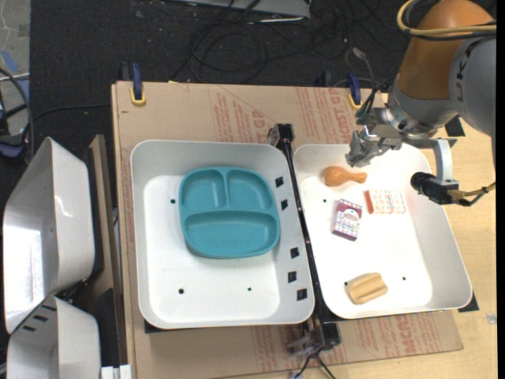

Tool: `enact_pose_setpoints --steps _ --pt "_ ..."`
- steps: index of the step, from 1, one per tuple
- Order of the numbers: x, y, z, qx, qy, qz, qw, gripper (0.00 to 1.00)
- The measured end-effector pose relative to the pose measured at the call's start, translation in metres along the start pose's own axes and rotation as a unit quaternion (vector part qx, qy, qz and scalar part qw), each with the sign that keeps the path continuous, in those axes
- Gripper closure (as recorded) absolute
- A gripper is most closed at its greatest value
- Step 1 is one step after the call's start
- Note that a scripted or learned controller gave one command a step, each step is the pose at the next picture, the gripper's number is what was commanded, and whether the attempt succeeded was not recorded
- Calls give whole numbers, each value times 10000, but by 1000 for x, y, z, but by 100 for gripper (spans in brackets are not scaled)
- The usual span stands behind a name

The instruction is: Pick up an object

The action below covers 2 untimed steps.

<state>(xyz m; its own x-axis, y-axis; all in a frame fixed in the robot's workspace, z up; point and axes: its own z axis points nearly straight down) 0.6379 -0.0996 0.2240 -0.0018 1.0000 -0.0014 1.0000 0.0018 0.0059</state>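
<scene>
Resting side by side on a cardboard-covered bench [237,113], two shallow white bins hold everything of interest. The left bin [150,235] contains a single teal divided plate [229,213], lying flat near the bin's middle with its three compartments facing up, two smaller ones toward the far side and one long one toward the near side. The right bin [442,251] holds four loose things, none of them touching another. An orange drumstick-shaped toy [343,177] lies near the far left part of that bin, its rounded end toward the divider between the bins and its thin end pointing right. Just to its right and slightly nearer lies a flat white card with red print [387,202]. Below the drumstick sits a small purple and white box [347,219], slightly tilted. Well apart from these, toward the near edge of the bin, lies a tan bread-roll-shaped piece [367,287]. The grey arm with its orange band [446,30] reaches in from the right, and the gripper [361,155] hangs over the far edge of the right bin, just above and beside the thin end of the drumstick toy. Nothing can be seen between its fingers, and whether they are spread or closed cannot be told from this angle. A black fitting [430,185] on a cable sits over the right side of that bin.
</scene>
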Motion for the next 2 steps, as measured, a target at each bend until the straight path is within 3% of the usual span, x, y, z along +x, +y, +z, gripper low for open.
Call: enact_pose_setpoints --steps 1,2 --pt "0 2 -48 -3 1 -3 10000 100" --pt "50 -11 -32 31 7 -4 10000 100"
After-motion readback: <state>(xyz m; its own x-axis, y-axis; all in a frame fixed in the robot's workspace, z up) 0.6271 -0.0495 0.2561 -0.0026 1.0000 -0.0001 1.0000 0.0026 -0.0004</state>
